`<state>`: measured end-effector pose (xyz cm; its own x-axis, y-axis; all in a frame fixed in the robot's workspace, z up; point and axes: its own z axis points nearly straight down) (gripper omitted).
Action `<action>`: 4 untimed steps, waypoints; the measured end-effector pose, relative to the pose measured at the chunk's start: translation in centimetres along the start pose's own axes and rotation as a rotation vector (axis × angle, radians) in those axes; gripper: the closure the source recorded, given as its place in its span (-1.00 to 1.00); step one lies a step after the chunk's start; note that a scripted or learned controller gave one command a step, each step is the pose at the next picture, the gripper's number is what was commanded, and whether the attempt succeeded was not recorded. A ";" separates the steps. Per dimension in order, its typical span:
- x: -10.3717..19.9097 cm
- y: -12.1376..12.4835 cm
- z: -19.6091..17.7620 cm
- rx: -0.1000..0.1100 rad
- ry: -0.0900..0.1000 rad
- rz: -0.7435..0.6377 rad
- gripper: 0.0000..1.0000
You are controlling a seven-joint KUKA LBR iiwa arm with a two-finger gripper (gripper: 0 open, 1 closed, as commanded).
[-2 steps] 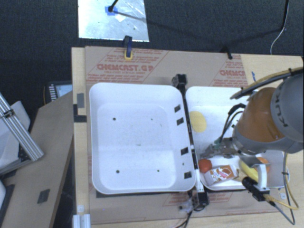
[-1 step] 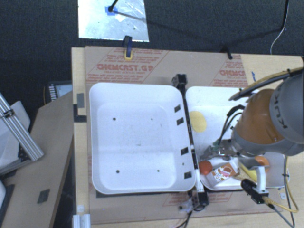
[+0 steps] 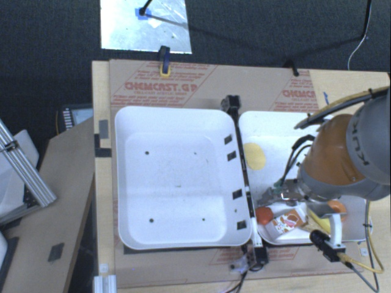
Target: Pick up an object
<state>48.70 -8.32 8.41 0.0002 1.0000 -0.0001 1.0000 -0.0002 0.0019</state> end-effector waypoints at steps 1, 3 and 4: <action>0.1 0.0 0.0 0.000 0.000 0.000 -1.00; 1.9 0.1 -12.5 -0.006 -0.003 0.001 -1.00; 10.3 0.0 -9.9 0.002 0.004 -0.012 -1.00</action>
